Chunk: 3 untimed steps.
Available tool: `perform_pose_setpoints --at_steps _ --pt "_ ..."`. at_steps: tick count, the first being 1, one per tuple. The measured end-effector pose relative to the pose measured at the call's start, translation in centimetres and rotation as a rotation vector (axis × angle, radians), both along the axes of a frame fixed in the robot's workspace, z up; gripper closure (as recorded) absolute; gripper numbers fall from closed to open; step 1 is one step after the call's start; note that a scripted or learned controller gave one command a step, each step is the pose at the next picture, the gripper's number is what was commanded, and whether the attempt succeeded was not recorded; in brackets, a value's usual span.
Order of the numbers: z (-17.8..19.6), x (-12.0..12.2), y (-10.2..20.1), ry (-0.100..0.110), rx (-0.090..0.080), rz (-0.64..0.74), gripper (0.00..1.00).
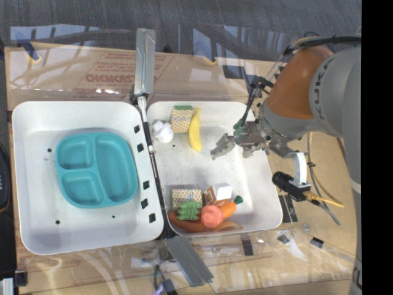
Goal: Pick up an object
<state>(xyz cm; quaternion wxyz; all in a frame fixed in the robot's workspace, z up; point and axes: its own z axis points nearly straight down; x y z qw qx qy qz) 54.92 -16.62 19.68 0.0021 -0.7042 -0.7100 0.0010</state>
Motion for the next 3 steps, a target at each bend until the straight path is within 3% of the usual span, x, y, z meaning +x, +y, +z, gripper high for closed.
perform_pose_setpoints --at_steps 1,2,3 --pt "-8.7 7.4 0.1 0.001 0.000 0.109 0.00" --pt "-10.5 10.8 3.3 -0.004 -0.001 0.213 0.00" --pt "-10.3 10.9 0.4 -0.007 -0.003 0.167 0.00"
